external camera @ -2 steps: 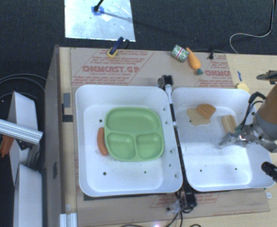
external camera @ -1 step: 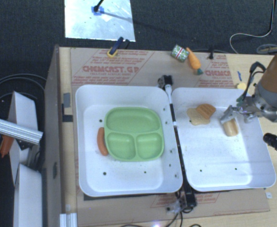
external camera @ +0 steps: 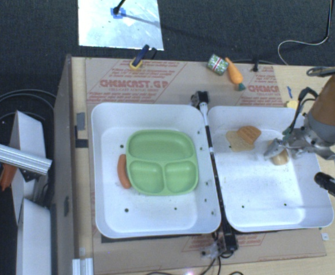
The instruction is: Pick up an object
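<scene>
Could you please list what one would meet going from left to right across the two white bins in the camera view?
Hot dog → green divided plate → flat tan waffle-like piece → gripper, over a small tan object.

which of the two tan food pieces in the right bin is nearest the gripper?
The small tan piece, right at the gripper in the right bin. The larger waffle-textured piece lies apart, toward the bin divider.

One fixed camera looks down at a slant from above the bench (external camera: 173, 79), taking in both white bins (external camera: 107, 153).
</scene>
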